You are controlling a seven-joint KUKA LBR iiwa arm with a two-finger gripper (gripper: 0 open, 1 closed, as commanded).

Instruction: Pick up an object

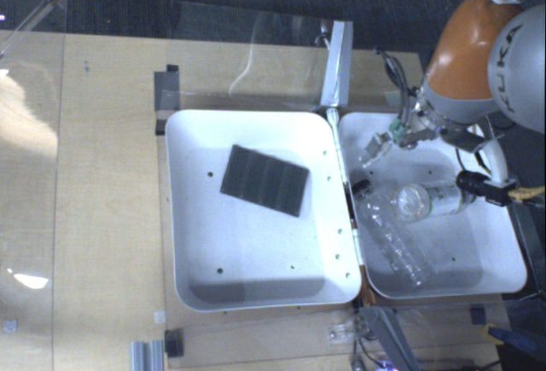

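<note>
Pale wooden counter (85, 190), dark carpet beyond, clear screens at the back.

Item 1: left bin (183, 190), white, shallow. Holds one dark ribbed pad (264, 180), flat, lying askew near the back.

Item 2: right bin (503, 267), white, shallow. Holds a clear plastic bottle (422, 200) on its side near the middle, and a second clear bottle (397, 250) lying just beside it toward the front. Both hard to outline against the white.

Item 3: end effector (401, 132), over the right bin's back left corner, apart from both bottles; whether it is spread or closed cannot be told.

Handling note, clear plastic bottle: probably light, thin-walled, slippery, apt to roll and to dent. Best taken across the body, midway along.
</note>
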